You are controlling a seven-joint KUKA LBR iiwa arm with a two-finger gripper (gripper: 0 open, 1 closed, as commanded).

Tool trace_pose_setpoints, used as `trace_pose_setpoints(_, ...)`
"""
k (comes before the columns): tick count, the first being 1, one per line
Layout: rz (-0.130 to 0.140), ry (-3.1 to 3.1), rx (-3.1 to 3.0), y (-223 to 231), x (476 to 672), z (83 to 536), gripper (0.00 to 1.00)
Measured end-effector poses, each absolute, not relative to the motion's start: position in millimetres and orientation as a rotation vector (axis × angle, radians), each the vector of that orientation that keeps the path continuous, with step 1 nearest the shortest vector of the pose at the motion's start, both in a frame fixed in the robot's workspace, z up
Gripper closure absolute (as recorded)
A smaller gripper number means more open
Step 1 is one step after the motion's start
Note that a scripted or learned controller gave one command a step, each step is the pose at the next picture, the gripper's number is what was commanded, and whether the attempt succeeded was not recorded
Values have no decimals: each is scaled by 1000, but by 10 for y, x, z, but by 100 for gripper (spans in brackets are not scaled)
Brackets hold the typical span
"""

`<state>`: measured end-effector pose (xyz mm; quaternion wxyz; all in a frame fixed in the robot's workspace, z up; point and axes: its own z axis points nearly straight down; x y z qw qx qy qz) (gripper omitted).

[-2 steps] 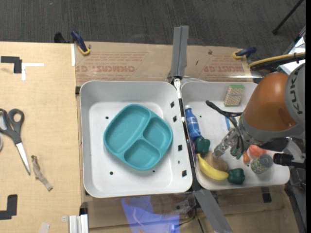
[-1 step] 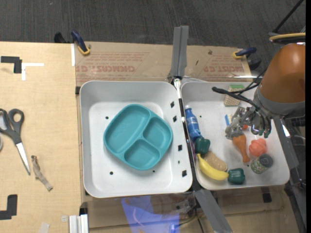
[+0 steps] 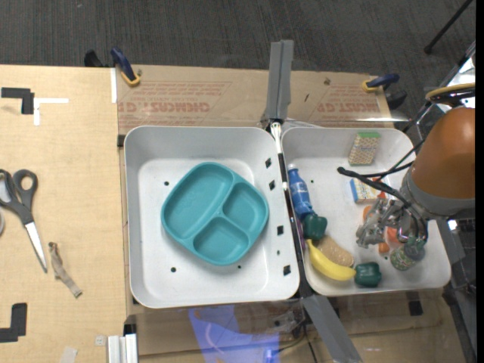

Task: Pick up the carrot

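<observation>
Bins sit side by side on the bench in the camera view, and the right bin (image 3: 333,138) serves here as the landmark. To its left, touching along a shared wall, lies the left bin (image 3: 140,203), which holds a teal divided plate (image 3: 215,212) near its middle. Inside the right bin, along the left wall, a blue bottle (image 3: 299,191) lies lengthwise, with a dark green piece (image 3: 313,224) just below it. A banana (image 3: 330,267) curves near the bin's lower edge, a tan roll (image 3: 336,251) touching it from above and a green block (image 3: 368,274) just beside its right end. A speckled sponge-like pad (image 3: 364,148) rests near the bin's upper right corner. The arm (image 3: 446,165) reaches over the bin's right wall, and the gripper (image 3: 378,229) hangs low over the bin's right half. The carrot (image 3: 370,212), orange, shows just beside the metal fingers; whether they are apart or closed cannot be told, and nothing is seen held between them.
</observation>
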<state>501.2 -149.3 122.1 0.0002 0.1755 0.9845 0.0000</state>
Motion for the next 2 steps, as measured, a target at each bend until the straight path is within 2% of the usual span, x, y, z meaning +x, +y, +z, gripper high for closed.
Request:
trace_pose_setpoints(1, 0, 3136, 129, -1451, 4823, 2910, 100)
trace_pose_setpoints(2, 1, 3126, 306, -1467, 4785, 2073, 100)
